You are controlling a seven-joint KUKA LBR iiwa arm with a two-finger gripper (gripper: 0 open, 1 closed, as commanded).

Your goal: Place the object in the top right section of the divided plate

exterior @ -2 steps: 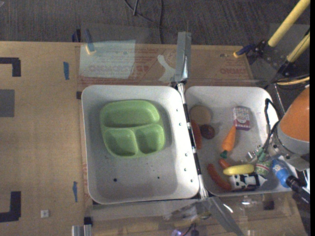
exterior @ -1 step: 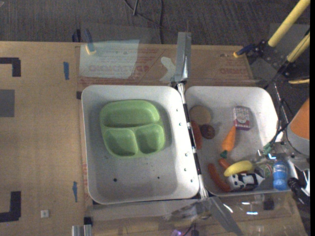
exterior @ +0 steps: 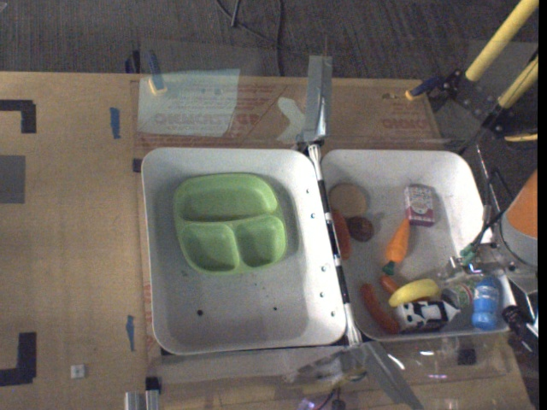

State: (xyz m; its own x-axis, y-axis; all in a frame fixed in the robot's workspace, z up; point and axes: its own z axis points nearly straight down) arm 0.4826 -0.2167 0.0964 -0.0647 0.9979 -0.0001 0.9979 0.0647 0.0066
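Zero progress on the plate so far: all sections bare

Green divided plate (exterior: 229, 232) sits in the left bin (exterior: 171, 314), toward 11 o'clock of that bin, w/ one long section across the far side and two smaller ones nearer the camera. Nothing lies in any of them, so the top right section has yet to get its object.

Over in the right bin (exterior: 457, 173), the candidates are all parked: carrot (exterior: 397, 244) near the middle, banana (exterior: 414, 291) at 6 o'clock, pink packet (exterior: 420, 204) at about 1 o'clock, a brown round disc (exterior: 349, 199) at 10 o'clock. Task doesn't name which object, so can't say which one is the target; every one of them is well apart from the plate.

Arm (exterior: 523, 220) w/ its orange band pokes in at 3 o'clock of the picture, gripper (exterior: 468, 267) low at the right bin's 4 o'clock edge, just beside the banana. Gripper state: can't tell, too small and cluttered. Nothing visibly pinched.

Judgement: pick, carry and drop are all left to do.
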